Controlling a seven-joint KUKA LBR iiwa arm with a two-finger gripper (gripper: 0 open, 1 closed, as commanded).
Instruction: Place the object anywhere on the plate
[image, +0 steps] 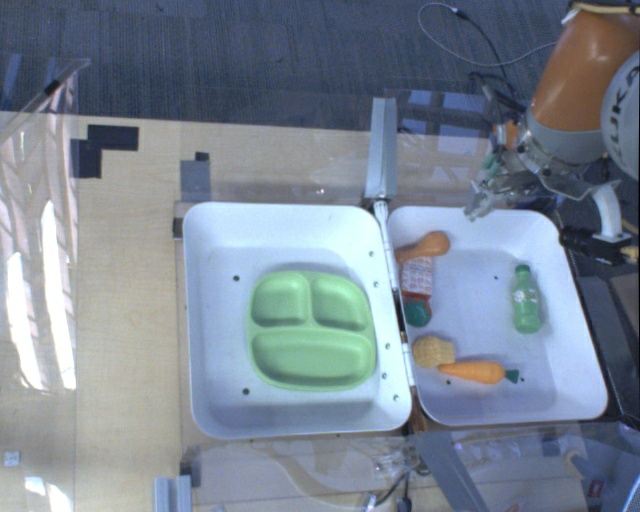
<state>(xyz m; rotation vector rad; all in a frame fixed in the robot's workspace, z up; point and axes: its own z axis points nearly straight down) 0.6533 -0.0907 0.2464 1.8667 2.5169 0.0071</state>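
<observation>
One hand (482, 200) hangs above the far rim of the right bin (540, 225); its grip state cannot be determined. Inside that bin lie a green bottle (525, 298) and a carrot (477, 373). The green plate (311, 331) sits in the left bin (215, 300).

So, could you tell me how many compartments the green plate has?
3: two smaller ones side by side along the far edge of the green plate and one long one along its near edge.
</observation>
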